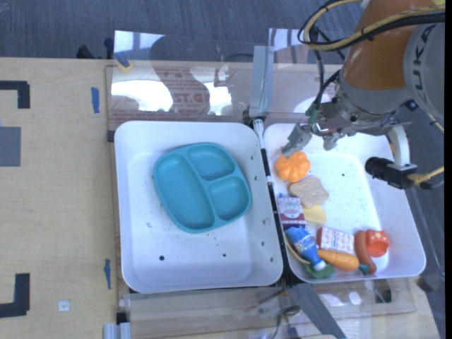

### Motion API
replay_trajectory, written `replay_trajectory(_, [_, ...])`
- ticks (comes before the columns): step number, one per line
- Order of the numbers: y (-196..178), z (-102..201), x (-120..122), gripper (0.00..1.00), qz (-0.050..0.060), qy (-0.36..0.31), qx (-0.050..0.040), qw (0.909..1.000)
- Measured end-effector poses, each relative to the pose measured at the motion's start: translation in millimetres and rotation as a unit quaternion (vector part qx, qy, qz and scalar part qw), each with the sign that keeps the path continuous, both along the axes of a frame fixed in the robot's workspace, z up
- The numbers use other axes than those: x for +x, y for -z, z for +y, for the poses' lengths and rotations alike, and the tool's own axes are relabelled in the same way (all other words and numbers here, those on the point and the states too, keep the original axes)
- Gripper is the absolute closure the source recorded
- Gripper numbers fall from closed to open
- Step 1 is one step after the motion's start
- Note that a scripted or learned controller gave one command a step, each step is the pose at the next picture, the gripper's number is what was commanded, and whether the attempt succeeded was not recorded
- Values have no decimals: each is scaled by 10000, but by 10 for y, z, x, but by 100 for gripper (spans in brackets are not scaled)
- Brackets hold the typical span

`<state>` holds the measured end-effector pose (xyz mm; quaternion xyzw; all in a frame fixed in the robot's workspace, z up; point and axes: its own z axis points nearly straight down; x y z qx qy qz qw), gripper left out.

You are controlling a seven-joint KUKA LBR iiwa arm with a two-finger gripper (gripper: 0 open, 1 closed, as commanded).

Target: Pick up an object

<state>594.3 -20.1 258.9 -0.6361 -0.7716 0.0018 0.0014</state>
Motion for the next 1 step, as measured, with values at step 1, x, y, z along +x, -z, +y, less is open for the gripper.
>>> replay_trajectory(1, [-726, 22, 150, 0, -63, -1360, -3, 9907])
